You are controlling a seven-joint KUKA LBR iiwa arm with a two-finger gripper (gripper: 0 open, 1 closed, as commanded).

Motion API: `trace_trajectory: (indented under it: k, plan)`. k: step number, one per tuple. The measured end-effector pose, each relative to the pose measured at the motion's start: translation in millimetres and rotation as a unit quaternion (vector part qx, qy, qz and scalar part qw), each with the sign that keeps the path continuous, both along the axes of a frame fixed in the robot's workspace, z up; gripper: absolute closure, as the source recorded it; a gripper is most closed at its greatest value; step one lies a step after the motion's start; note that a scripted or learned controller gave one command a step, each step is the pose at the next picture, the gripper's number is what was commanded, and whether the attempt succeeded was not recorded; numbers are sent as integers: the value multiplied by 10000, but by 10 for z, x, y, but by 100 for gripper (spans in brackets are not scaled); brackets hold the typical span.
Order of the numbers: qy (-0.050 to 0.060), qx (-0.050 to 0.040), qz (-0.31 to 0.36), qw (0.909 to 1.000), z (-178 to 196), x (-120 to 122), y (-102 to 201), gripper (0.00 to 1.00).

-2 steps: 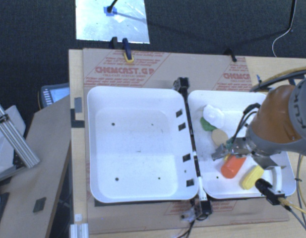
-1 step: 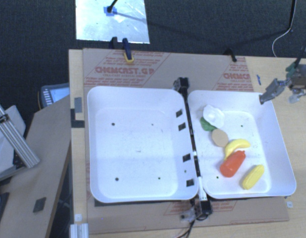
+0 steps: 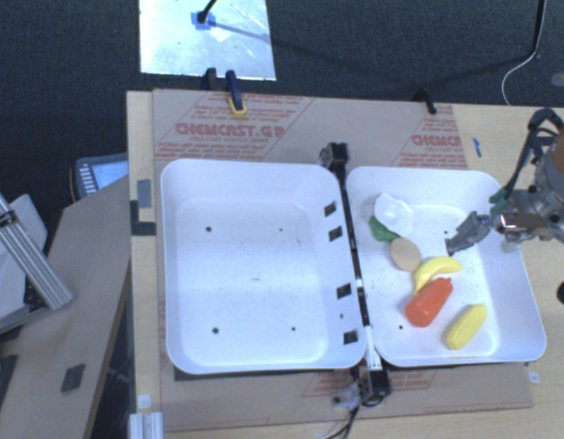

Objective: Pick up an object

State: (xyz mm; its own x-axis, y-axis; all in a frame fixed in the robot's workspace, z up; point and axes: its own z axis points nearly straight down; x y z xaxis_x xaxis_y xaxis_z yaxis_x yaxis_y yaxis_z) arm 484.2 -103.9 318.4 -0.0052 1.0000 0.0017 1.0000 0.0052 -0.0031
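Objects cluster mid right bin: white lump, green piece, tan disc, banana, orange bottle, yellow corn. Left bin offers open floor. Cardboard reads "CHEMCAST". Claw hovers beside banana; spread or pressed, cannot tell.

Wooden bench bears two white bins side by side
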Motion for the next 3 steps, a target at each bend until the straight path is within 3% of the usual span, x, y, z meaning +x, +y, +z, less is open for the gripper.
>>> trace_trajectory:
  k: [1,2,3]
  plan:
    - [17,7,20,10000,-1081,19,673,0]
    - [-70,-32,-44,10000,28,31,-127,0]
    - [-70,-43,-26,10000,-2125,45,26,0]
